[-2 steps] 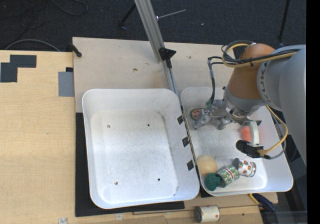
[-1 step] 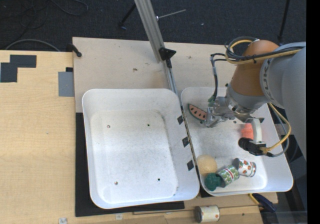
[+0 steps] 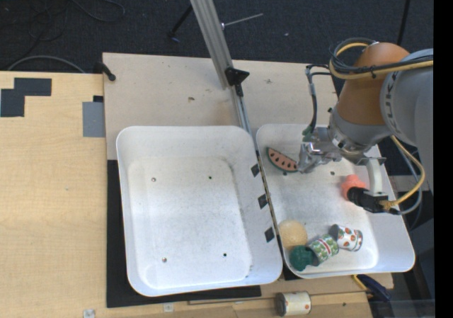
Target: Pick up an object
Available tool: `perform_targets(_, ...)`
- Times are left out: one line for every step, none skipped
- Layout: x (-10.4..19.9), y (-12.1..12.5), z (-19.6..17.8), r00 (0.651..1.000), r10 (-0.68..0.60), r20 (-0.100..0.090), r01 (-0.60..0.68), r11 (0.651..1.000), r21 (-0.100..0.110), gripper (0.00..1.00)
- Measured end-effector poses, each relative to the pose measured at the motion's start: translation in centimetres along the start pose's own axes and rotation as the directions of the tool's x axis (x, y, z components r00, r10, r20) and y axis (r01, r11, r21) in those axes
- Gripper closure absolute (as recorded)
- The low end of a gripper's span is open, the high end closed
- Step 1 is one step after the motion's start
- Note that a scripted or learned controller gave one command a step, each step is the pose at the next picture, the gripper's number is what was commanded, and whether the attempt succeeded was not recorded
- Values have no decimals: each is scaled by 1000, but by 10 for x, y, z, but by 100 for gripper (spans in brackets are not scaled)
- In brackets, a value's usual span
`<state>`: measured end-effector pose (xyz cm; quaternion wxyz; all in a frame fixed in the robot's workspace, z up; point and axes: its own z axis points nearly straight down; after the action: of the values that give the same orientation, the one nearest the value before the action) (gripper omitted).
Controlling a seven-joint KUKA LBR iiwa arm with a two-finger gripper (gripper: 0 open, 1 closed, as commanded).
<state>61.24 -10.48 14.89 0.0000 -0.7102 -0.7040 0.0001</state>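
Note:
My gripper hangs low over the far part of the right bin, under the grey wrist with the orange band. Just to its left lies a slice-shaped red and dark object, close to the gripper tip; contact between them cannot be made out. An orange-red object sits to the gripper's right, partly behind a cable. Near the bin's front lie a pale yellow ball, a dark green lump, a striped green can and a white and red cylinder.
The left bin lies beside the right one, with black clips along the shared rim. A slanted aluminium rail rises behind the bins. A small cylinder lies on the bench in front. Cables hang by the arm.

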Motion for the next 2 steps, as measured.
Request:
perform_targets(5, 6, -47, 1000, -9, 0, 9, 1000, -3, 100)
perform_targets(3, 6, -66, 1000, -9, 0, 9, 1000, 0, 100)
